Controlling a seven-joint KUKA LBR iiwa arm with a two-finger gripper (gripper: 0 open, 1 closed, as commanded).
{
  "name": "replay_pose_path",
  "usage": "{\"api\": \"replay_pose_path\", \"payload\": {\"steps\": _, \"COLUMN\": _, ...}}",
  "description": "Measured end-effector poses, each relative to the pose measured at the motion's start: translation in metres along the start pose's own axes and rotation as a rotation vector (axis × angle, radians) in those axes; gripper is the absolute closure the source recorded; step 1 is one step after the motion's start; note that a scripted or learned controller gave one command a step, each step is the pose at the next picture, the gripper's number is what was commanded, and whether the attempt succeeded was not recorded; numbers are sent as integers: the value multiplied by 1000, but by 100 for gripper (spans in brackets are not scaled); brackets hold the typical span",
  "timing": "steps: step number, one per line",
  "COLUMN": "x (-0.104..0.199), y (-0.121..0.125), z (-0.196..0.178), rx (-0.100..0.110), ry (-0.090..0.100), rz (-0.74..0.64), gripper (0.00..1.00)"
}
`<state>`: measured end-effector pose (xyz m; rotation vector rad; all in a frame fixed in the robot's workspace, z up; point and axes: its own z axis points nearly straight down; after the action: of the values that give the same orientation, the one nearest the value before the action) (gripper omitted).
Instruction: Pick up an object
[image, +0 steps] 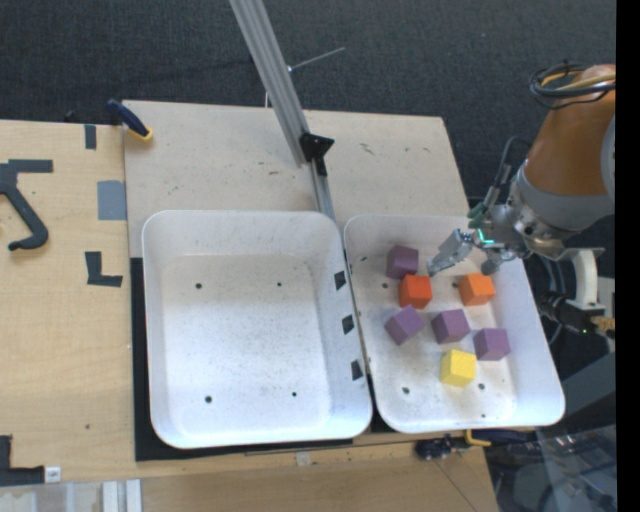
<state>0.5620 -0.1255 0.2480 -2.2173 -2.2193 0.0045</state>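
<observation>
The camera looks down on a wooden table (230, 150) carrying two shallow white bins side by side. The left bin (160, 330) has a bare, speckled floor. The right bin (535, 395) holds seven small blocks. A purple block (402, 261) lies near its far edge, with an orange block (416, 291) just beside and in front of it. A second orange block (476, 288) lies toward the right wall. Three more purple blocks sit in the middle: one (404, 324) on the left, one (450, 325) next to it, and one (491, 343) further right. A yellow block (458, 367) lies nearest the front.

The arm (570, 150) reaches in from the right, and its claw (465, 255) hangs over the far right part of the right bin, between the two orange blocks. Its fingers are spread apart, and nothing is between them. A metal rail (280, 85) crosses the table at a slant behind the bins.
</observation>
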Motion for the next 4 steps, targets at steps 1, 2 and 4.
{"api": "replay_pose_path", "payload": {"steps": 1, "x": 0, "y": 1, "z": -2, "rx": -4, "ry": -1, "rz": -1, "gripper": 0}}
{"api": "replay_pose_path", "payload": {"steps": 2, "x": 10, "y": -4, "z": 53, "rx": 2, "ry": -1, "rz": 0, "gripper": 0}}
{"api": "replay_pose_path", "payload": {"steps": 4, "x": 15, "y": -3, "z": 150, "rx": -2, "ry": -1, "rz": 0, "gripper": 0}}
